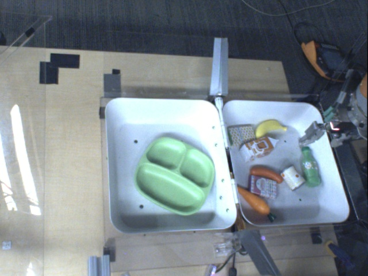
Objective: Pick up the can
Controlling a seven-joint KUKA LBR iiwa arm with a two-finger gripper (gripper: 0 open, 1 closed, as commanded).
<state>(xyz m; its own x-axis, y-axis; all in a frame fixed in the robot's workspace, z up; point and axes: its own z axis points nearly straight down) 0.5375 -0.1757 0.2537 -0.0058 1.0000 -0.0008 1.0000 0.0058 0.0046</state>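
The can is dark red with a pale label. It lies on its side in the lower middle of the right bin, between a red sausage above it and a carrot below it. My gripper hangs over the right side of that bin, just above a green bottle. It is well to the upper right of the can and apart from it, with nothing seen in its grasp.
The right bin also holds a banana, a grey-green packet, a brown and white carton and a small white block. A green divided plate lies in the left bin. A metal post stands between the bins.
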